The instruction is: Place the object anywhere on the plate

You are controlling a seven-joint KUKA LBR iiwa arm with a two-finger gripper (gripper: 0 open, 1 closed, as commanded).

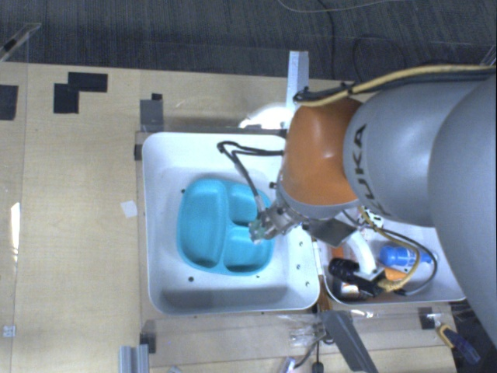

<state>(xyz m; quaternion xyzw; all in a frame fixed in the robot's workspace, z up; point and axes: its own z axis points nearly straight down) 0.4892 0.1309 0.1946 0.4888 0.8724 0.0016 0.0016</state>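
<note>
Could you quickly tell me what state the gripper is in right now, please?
Gripper: over the blue plate's right edge; open or shut cannot be told.

A pale wooden bench (70, 231) fills the left and middle of the frame, with black marks (78, 90) at its upper left. Along the top runs dark grey carpet (155, 14), where a thin cable (326, 10) lies at upper right.

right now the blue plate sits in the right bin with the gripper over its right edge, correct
Not quite. The camera view shows the blue plate in the left bin, not the right one. The rest holds: the gripper is over the plate's right edge.
</note>
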